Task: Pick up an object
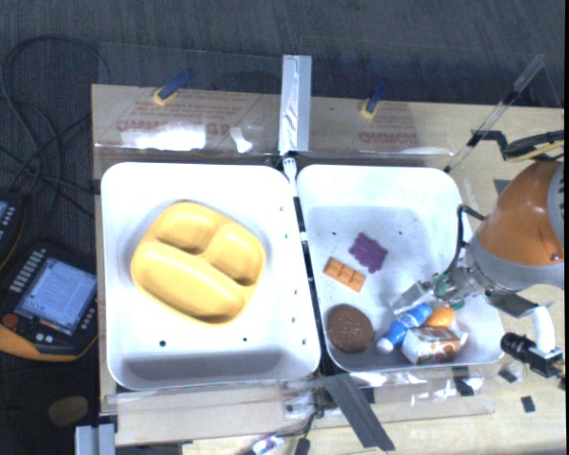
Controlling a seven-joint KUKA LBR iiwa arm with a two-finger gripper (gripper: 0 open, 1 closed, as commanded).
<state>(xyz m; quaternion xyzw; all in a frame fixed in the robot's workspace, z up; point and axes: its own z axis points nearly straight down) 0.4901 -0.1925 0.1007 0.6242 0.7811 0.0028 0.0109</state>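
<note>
In the right bin (379, 188) lie a purple block (368, 251), an orange waffle-like piece (344, 273), a brown round cookie (349, 327), a blue and white bottle (403, 324), a small orange fruit (440, 317) and a white packet (433, 346). My gripper (429, 295) hangs low over the bin's right front corner, just above the bottle and the orange fruit. Nothing shows between its fingers. The left bin (123, 349) holds a large yellow bun-shaped thing (197, 259).
The grey arm with its orange band (523, 224) reaches in over the right bin's right wall. A metal divider (295, 112) stands behind the gap between the bins. Handheld devices (47, 297) and cables lie on the floor at left.
</note>
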